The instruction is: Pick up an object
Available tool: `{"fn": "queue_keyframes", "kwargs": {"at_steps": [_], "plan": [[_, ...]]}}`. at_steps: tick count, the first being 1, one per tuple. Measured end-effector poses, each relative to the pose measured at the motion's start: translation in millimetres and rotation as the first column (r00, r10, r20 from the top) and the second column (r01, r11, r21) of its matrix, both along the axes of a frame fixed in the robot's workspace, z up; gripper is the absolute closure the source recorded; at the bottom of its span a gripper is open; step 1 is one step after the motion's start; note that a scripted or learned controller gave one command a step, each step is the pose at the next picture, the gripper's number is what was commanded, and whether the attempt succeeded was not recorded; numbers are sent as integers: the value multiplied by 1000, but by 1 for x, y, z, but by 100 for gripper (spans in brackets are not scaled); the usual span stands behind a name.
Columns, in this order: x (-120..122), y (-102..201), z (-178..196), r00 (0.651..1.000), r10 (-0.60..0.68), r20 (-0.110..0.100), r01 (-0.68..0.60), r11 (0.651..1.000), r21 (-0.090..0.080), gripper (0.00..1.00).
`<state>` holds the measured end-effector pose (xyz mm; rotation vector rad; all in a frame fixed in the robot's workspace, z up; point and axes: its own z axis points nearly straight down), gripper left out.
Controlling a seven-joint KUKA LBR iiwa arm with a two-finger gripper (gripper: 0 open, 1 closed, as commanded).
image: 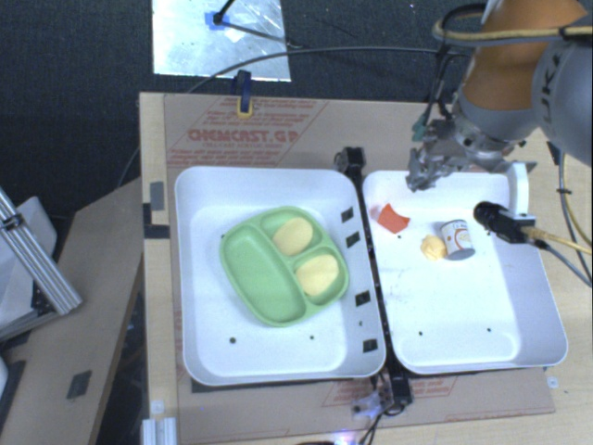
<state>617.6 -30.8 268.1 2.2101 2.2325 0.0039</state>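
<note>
My gripper (pixel 422 176) hung over the far edge of the right bin (pixel 482 341); whether it was wide or narrow I could not tell. Below it lay a red piece (pixel 393 218), then a yellow lump (pixel 432 247) touching a small can (pixel 456 239). The left bin (pixel 204 248) held a green tray (pixel 259 281) with two yellow items.

Red piece (pixel 393 218), yellow lump (pixel 432 247), small can (pixel 456 239) in right bin (pixel 482 341).

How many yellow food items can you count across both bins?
3. Two lie in the green tray in the left bin: one in its upper small compartment, one in its lower. A smaller third lies in the right bin, beside the can.
</note>
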Motion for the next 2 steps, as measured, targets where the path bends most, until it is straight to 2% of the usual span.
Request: {"fn": "queue_keyframes", "kwargs": {"at_steps": [2], "plan": [[-18, 102, -26, 1000, -1, -3, 1, 1000, 0, 100]]}}
